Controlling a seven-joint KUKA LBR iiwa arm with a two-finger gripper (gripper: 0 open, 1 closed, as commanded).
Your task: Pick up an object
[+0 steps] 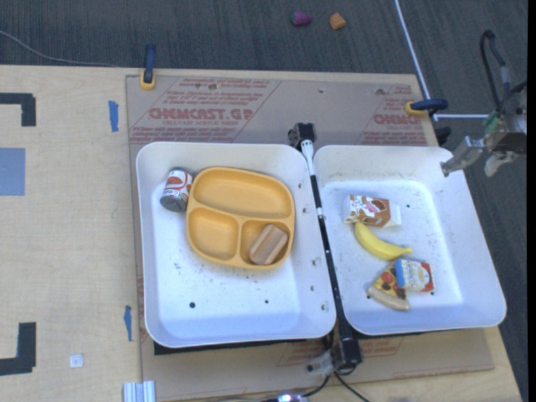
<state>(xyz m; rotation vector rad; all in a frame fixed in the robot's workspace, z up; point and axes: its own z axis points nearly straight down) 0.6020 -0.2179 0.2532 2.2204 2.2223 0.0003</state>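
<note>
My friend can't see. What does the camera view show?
Two white bins sit side by side: the left bin holds a yellow plate and a can, the right bin a banana and snack packets.

One camera looks down at a slant from high above the counter (67, 249), far enough to take in both bins (159, 249) (side by side).

L white bin (167, 308) holds a yellow three-compartment plastic tray (219, 193), w/ a tan bread-like block (268, 244) in its front-right compartment; a small crushed can (176, 189) touches the tray's left edge. R white bin (469, 249): small snack carton (369, 210) at back, yellow banana (378, 244) just in front, a printed packet (412, 275) and pizza-slice toy (387, 294) nearest the front.
</note>
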